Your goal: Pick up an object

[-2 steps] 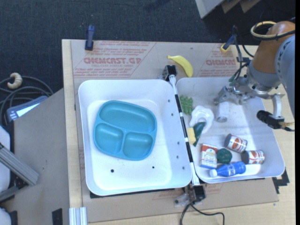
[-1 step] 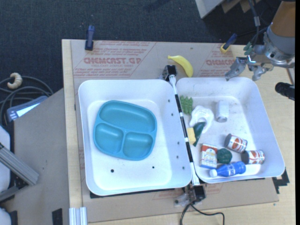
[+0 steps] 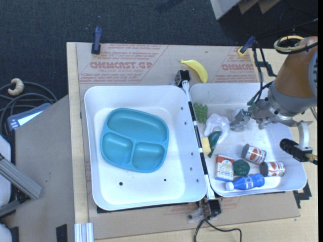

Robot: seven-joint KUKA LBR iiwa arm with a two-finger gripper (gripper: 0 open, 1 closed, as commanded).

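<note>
Approach phase, by my read: the arm point(image 3: 295, 77) reached in from the right and its hand point(image 3: 241, 119) sat low over the back of the right bin point(image 3: 298, 183), not on anything yet. Could not tell how the hand was set; it was too small and cluttered by cables at that spot. Nothing visible in its grip.

Right bin held all the candidates. A clear plastic wrap point(image 3: 218, 122) lay just left of the hand, the closest item. A green leafy piece point(image 3: 201, 112) sat against the bin's left wall, a green-and-yellow item point(image 3: 210, 140) just below it. Further front: a can point(image 3: 254, 154), a small red-and-white can point(image 3: 274, 169), a red-and-white carton point(image 3: 224, 167), a dark green round lid point(image 3: 241, 167) and a blue bottle point(image 3: 248, 182) lying on its side, the last four packed close, some touching.

Left bin point(image 3: 96, 105) held a blue divided tray point(image 3: 135, 140). A banana point(image 3: 197, 69) lay on the desk point(image 3: 146, 62) behind the bins, outside both.

Next move, as I judge it: pick one target, centre over it, descend, close. The wrap was nearest but flimsy and likely to slip. The can stood apart from the cluster and looked the cleaner grasp. The front cluster risked snagging two items at once.
</note>
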